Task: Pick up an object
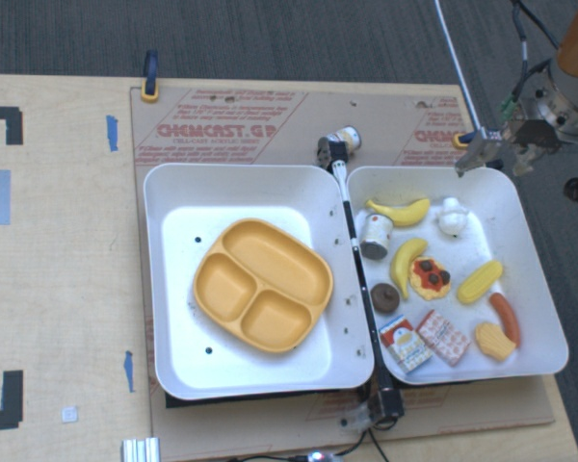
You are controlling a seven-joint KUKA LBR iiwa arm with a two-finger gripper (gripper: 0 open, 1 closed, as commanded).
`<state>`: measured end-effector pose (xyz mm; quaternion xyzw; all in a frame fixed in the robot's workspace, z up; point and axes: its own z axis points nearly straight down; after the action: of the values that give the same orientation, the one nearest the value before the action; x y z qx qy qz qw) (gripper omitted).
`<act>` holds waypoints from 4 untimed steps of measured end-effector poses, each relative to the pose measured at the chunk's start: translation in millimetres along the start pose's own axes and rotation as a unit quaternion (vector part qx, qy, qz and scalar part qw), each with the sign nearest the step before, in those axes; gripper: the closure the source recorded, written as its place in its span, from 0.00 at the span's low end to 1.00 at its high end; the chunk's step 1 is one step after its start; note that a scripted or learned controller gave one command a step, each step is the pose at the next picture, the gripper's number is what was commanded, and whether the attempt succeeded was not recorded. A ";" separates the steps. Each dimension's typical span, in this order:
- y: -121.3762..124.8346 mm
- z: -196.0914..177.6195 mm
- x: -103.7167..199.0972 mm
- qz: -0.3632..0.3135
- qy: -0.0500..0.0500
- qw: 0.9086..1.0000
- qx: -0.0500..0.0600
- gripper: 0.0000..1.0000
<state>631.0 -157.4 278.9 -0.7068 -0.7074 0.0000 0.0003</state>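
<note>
in the left bin (164, 258), centre frame, we see a stiff orange divided plate (262, 285), probably awkward for the claw; its rim looks the only hold. in the right bin (535, 258), the bananas (398, 210), corn (479, 282) and sausage (506, 318) look light, hard and slippery: we'd pinch mid-body. we cannot tell the state of the claw (496, 152), upper right, above the right bin's far rim.

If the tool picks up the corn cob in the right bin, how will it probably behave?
The corn cob looks like a moulded plastic toy, so it is probably stiff and light. Its rounded, tapering shape suggests it may roll or slip from a two-finger pinch. It lies close to the sausage, so a push might knock that too.
</note>
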 end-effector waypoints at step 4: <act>-4.7 192.5 54.9 0.004 -0.006 1.000 0.000 0.00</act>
<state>626.2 -102.4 86.5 -0.7095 -0.7046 0.0045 -0.0039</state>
